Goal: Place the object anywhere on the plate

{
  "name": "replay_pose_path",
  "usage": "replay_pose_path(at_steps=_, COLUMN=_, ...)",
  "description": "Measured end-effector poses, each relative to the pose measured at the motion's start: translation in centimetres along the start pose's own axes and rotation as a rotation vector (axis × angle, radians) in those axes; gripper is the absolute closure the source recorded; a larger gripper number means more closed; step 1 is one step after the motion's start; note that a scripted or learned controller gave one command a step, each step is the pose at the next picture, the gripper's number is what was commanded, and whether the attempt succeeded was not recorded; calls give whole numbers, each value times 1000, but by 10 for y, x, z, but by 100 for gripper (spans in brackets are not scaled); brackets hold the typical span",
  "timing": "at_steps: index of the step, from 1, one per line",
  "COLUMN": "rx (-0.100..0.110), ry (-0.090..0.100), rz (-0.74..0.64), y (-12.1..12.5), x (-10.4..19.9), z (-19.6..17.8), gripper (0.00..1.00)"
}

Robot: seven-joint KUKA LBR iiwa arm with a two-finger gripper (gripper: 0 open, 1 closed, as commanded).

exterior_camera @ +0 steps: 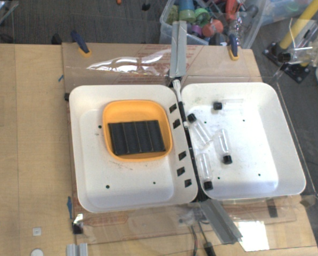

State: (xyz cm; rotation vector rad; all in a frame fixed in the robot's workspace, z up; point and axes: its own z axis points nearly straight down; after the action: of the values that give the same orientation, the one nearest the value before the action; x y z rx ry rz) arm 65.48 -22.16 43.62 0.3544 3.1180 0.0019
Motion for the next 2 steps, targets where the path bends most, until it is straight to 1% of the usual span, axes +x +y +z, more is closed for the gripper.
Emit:
replay_pose_path(at_steps=1, rx=0, ry=-5, rz=-344, y=1, x=-4, z=0, gripper=100)
replay_pose_path(at_steps=2, rx=0, ry=-7, rz=-778, y=3, x=-13, z=0, gripper=100)
